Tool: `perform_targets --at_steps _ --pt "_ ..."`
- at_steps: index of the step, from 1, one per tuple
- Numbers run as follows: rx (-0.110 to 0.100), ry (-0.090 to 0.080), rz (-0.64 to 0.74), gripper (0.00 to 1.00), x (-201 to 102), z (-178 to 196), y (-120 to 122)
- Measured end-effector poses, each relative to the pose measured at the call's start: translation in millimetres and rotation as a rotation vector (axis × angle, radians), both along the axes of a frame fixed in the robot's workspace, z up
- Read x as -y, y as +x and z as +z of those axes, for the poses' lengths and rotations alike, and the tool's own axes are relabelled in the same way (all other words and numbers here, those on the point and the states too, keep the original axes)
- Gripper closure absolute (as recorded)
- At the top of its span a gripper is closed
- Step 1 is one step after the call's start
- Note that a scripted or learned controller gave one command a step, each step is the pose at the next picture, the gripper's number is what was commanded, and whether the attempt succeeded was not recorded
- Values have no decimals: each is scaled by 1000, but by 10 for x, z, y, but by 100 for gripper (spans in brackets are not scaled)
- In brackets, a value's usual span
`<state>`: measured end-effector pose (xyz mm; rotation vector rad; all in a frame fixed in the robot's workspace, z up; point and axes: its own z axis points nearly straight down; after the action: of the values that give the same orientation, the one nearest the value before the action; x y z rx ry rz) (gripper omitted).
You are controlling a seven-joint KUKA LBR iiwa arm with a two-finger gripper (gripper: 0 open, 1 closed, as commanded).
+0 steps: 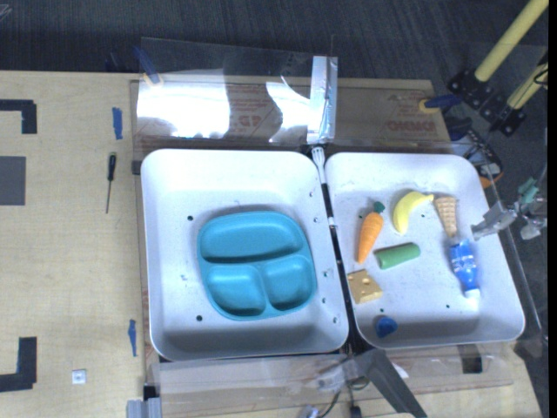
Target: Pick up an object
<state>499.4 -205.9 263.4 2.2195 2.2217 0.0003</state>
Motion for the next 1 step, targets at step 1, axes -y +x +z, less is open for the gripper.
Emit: perform_targets --at_steps 1 --pt "-8 3 -134 0 -663 -1188 -213"
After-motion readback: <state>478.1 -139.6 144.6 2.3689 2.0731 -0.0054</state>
